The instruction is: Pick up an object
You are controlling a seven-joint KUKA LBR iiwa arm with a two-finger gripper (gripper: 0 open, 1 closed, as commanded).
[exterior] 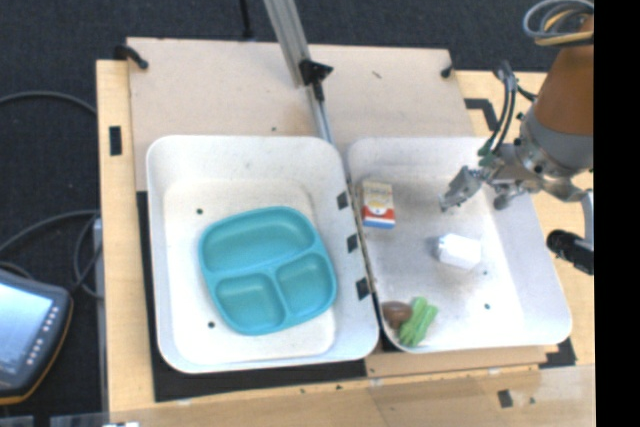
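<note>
The right bin (520, 315) holds a small carton with a red and blue label (377, 204) near its left wall, a white block (459, 251) in the middle, and a green object (419, 321) beside a brown one (397, 314) at the front left corner. My gripper (480, 192) hangs over the bin's back right part, above and a little right of the white block. Its two fingers are spread apart and nothing sits between them.
The left bin (175, 175) carries a turquoise three-compartment tray (267, 268). A slanted aluminium post (280, 5) rises from the back between the bins. A divider with black clips (355, 245) separates the bins. A handheld screen (25, 325) lies off the bench at the left.
</note>
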